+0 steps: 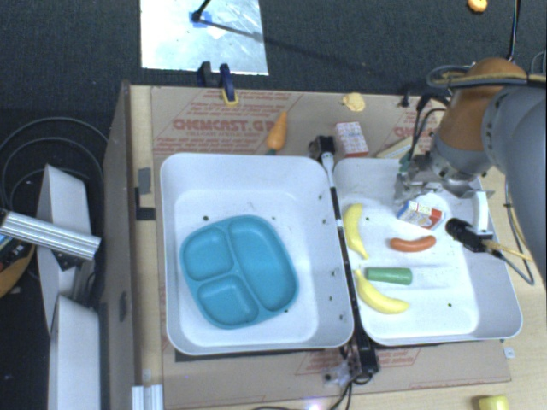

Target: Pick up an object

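My gripper hangs low over the back of the right bin, reaching in from the right. Directly under and in front of it lies a small white packet with blue and red print; whether they touch is not visible. A red sausage lies just in front of the packet. Further forward are a green cylinder and a yellow banana. A second banana lies along the bin's left wall.
The left bin holds a blue divided plate. Behind the bins, on the cardboard, lie a carrot, a small pink-and-white box and a yellow bit. Cables run along the divider between the bins.
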`<state>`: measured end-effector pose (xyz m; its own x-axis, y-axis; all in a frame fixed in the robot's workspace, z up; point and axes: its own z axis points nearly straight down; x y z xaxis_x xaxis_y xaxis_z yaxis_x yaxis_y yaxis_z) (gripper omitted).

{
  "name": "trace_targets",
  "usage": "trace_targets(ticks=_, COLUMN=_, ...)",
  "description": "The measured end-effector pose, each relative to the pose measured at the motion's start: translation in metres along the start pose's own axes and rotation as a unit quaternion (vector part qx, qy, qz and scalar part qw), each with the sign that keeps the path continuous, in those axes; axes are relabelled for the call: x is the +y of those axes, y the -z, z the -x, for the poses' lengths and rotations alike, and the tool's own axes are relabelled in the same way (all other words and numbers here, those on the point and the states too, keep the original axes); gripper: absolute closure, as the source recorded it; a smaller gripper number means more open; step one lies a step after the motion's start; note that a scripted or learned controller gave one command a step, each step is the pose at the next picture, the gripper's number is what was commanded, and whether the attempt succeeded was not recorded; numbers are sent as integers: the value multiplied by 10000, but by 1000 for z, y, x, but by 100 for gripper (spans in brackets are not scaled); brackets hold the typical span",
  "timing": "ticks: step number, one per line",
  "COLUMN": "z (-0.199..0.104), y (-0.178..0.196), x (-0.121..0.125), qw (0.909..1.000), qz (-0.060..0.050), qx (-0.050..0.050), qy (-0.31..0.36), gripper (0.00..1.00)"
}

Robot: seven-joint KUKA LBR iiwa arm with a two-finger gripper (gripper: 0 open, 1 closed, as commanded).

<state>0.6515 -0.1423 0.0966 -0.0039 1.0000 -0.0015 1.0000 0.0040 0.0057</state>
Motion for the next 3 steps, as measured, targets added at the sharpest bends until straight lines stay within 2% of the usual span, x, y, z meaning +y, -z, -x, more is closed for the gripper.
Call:
trace_targets(ticks=1, z=0, y=0, x=0, qw=10000, qz=-1, qx=-4, qy=3, gripper=0)
trace_targets(ticks=2, z=17, y=-12, x=18, qw=10000, qz=-9, qx=5, qy=-3, gripper=0)
trace_targets(ticks=3, z=32, y=-12, x=-37, qw=10000, qz=-41, qx=6, qy=-28, gripper=0)
